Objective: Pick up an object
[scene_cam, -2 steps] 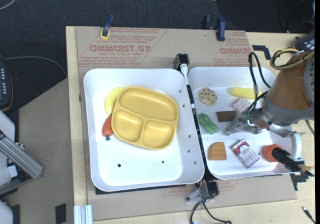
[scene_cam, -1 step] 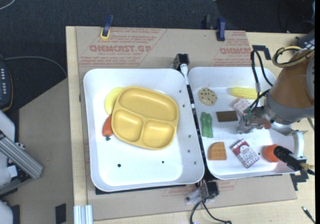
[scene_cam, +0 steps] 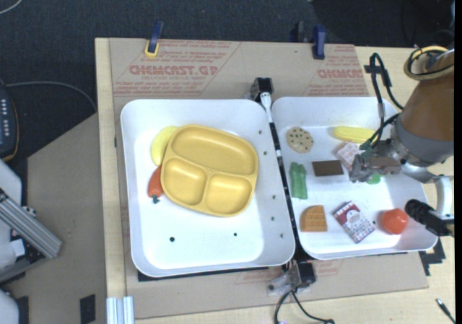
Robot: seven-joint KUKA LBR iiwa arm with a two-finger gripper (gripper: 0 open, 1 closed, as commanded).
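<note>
The claw (scene_cam: 367, 168) was seen low in the right bin (scene_cam: 317, 107), and whether it was open or closed could not be told. A green object (scene_cam: 372, 179) was partly hidden just beneath it, and a pink packet (scene_cam: 346, 152) lay touching it on the left. A brown block (scene_cam: 327, 168) and a cookie (scene_cam: 299, 139) were placed farther left, a corn cob (scene_cam: 352, 133) behind, and a tomato (scene_cam: 393, 221) and red-and-white packet (scene_cam: 354, 220) in front. The yellow divided tray (scene_cam: 208, 169) was set in the left bin (scene_cam: 202, 254), well apart.
</note>
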